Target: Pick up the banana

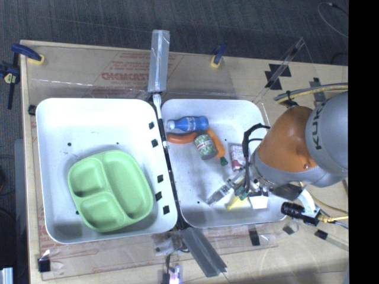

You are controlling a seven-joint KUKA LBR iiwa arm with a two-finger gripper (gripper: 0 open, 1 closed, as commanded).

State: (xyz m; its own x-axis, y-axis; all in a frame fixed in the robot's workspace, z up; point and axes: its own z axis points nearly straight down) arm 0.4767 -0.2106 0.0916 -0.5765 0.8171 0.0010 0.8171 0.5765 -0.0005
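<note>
A small patch of yellow, which looks like the banana (pixel 233 205), peeks out at the front of the right bin (pixel 195 215), mostly hidden under the gripper. The gripper (pixel 222 194) is low over the bin floor, right beside and partly over that yellow patch. The arm's orange band (pixel 284 147) and grey wrist cover the bin's right side. I cannot tell whether anything is held.
At the back of the right bin lie a blue bottle (pixel 188 124), an orange carrot-like piece (pixel 180 138), a green can (pixel 205 146) and a red packet (pixel 237 155). A white block (pixel 258 203) sits by the yellow patch. The left bin holds a green divided plate (pixel 109 189).
</note>
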